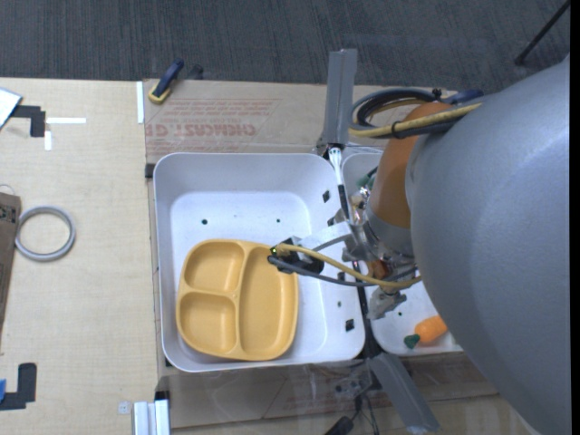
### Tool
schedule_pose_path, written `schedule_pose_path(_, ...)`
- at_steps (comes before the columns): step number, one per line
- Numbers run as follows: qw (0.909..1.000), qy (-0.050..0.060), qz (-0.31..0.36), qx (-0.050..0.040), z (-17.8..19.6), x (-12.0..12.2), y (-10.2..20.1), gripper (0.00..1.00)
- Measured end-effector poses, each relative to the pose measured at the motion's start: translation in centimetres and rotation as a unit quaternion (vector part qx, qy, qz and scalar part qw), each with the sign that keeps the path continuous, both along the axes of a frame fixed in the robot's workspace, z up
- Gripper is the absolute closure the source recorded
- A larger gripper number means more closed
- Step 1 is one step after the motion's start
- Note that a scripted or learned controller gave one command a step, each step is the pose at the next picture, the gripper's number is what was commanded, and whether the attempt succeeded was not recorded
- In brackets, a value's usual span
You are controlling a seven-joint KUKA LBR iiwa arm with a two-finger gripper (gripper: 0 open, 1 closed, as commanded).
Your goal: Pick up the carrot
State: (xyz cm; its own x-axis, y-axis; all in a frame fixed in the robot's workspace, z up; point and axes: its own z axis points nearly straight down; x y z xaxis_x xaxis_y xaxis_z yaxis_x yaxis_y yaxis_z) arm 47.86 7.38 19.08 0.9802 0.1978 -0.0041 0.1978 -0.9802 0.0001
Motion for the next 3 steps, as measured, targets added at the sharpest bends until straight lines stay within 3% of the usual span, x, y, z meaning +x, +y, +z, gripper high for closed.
schedule_pose_path(1,1.0,-0.002,0.0,-0.0014,20.5,0.0,0.2,0.0)
schedule_pose_path(2,1.0,0.001,0.001,-0.0004,0.9,0.7,-3.4,0.0)
schedule_pose_path(3,1.0,0.004,0.004,-0.0014,1.7,0.7,-3.4,1.0)
